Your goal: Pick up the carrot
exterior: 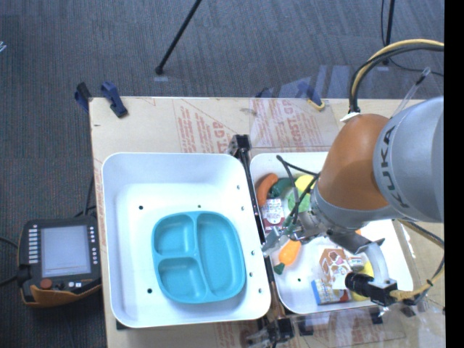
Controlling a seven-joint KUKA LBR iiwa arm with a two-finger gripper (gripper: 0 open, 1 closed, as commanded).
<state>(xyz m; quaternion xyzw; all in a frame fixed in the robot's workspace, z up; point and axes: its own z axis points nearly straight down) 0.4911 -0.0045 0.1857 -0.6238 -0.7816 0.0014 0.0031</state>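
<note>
You are lowering the claw (284,239), seemingly just above the carrot (289,251), so keep it centred; I cannot tell its state.

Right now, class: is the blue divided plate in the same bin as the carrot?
No. The blue plate lies in the left bin; the carrot is in the right bin.

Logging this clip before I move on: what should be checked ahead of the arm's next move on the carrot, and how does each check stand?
1. Carrot visible in right bin: ok.
2. Gripper close beside carrot: ok.
3. Carrot between fingers: cannot tell, wrist hides them.
4. Carrot lifted off bin floor: cannot tell.
5. Clutter near carrot, snack packet and other toy food: not ok.
6. Blue tray in left bin, out of path: ok.
</note>
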